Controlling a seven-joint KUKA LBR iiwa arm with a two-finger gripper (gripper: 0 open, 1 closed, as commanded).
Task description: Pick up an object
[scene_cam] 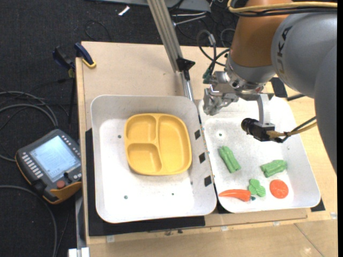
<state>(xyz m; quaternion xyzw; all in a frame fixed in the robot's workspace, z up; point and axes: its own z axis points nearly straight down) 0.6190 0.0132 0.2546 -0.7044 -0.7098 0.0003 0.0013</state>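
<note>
White bins, two, side by side on a bench [134,68].

Left bin [107,197]: one yellow tray [158,143], three compartments, lying flat near the middle.

Right bin [300,154], holding the candidates for the pick:
- green pod [229,158], elongated, near the bin's centre, apart from the rest.
- green piece [274,167], short and blocky, toward the right wall.
- small green piece [256,188], touching or just beside the carrot.
- orange carrot [235,195], lying flat close to the near rim.
- red disc [278,189], flat, just right of the small green piece.

Gripper [213,105]: hangs over the far left corner of the right bin, near the divide between the bins, well apart from every item. Nothing is seen between its fingers. Whether the jaws stand open or closed cannot be told from this angle.

Arm [289,42]: grey, orange band, entering from the right.

Risks, as judged:
- Descent from the present spot would meet bare bin floor or the bin wall, since no item lies beneath.
- Carrot and small green piece lie so close that a grasp on one may nudge or catch the other.
- Disc looks low and flat; fingers may slide over it and close on nothing.
- Carrot sits near the rim, so a finger may strike the wall first.
- Pod, isolated and raised, appears the safest choice, provided the fingers close across its width.
</note>
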